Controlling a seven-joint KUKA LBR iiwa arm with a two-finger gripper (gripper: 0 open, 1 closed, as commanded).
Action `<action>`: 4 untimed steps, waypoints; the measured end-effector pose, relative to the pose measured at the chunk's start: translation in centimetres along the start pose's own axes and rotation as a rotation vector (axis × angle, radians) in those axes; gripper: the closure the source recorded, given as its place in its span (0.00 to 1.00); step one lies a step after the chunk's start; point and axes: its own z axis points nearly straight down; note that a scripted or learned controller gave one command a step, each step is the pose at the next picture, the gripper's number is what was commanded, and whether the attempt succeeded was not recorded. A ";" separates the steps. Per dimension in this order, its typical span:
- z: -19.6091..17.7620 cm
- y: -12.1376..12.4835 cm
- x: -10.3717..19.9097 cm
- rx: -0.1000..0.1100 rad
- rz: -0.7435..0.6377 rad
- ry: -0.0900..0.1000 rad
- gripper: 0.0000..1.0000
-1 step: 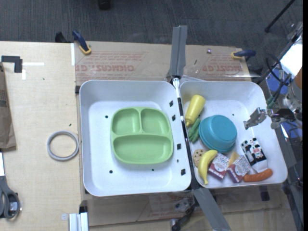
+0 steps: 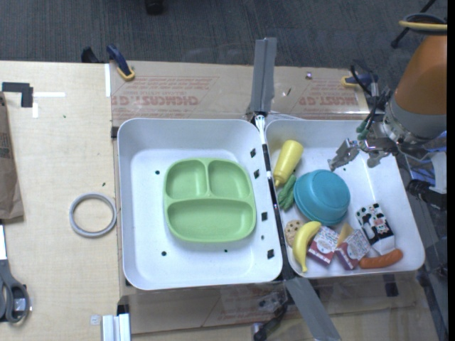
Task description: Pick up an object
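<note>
Looking down, I see my gripper (image 2: pixel 353 152) over the far part of the right bin (image 2: pixel 407 197), just beyond the blue bowl (image 2: pixel 322 196); whether it is parted or closed I cannot tell. Near it lies a yellow bottle (image 2: pixel 287 160); the left bin (image 2: pixel 135 212) holds a green divided plate (image 2: pixel 210 200).

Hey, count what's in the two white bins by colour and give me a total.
Green: 2, divided plate, green vegetable
Yellow: 2, corn cob, banana
Blue: 1, bowl
Orange: 1, carrot
Black-and-white: 1, cow-print carton
Mixed: 3, cookie, two small packets
Total: 10
</note>
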 end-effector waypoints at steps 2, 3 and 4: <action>10.3 2.6 2.8 -0.001 -0.077 0.000 1.00; 11.2 3.7 3.6 -0.002 -0.194 -0.001 1.00; 11.2 3.7 3.6 -0.002 -0.194 -0.001 0.00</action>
